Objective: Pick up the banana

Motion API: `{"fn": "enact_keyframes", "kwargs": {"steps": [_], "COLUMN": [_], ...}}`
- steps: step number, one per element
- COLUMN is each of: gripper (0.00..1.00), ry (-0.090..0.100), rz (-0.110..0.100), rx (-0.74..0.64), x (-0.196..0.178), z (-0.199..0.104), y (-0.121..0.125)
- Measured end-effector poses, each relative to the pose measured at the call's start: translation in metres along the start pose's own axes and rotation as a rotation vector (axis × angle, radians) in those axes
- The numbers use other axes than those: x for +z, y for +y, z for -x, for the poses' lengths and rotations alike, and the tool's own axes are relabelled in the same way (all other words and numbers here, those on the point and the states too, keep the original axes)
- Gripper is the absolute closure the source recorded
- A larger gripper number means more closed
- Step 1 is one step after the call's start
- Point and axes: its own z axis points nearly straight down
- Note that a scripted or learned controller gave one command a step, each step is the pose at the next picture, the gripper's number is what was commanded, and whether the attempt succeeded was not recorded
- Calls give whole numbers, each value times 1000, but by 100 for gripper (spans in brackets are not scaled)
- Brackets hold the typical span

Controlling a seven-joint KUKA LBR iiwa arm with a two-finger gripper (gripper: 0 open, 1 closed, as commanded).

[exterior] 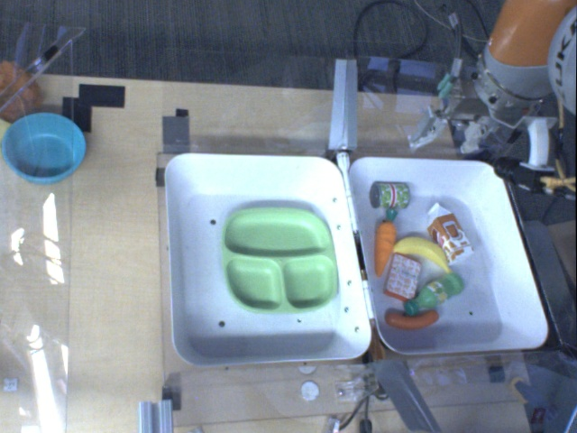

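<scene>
You are looking down on two white bins sitting side by side on the wooden bench. The left bin (185, 332) is holding a green tray (279, 257) with three compartments. The right bin (514, 318) is holding the small food items.

The banana (424, 250) is lying near the middle of the right bin, curving from the left toward the lower right. It is touching several neighbours: the carrot (384, 245) is standing just beside its left end, the red and white packet (402, 277) is lying partly against its lower side, and the orange carton (449, 235) is resting just beside its upper right. A green can (389, 194) is sitting above the carrot, near the far wall of the bin. A green bottle (435, 294) and a red sausage (411, 319) are lying below the banana, toward the near wall.

The gripper (444, 126) is hanging beyond the far edge of the right bin, well apart from the banana, under the orange band of the arm (532, 25). Its fingers are pointing to the left and they are looking spread, with nothing between them.

A blue bowl (44, 147) is sitting on the bench at the far left, well apart from both bins.
</scene>
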Motion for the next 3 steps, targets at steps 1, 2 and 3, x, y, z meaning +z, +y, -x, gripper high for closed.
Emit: {"fn": "enact_keyframes", "kwargs": {"steps": [1, 2, 3], "gripper": [0, 0, 0], "ry": [1, -1, -3], "rz": [0, 3, 9], "rx": [-100, -150, -371], "x": [162, 158, 180], "z": [-14, 49, 25], "y": [-13, -88, -108]}}
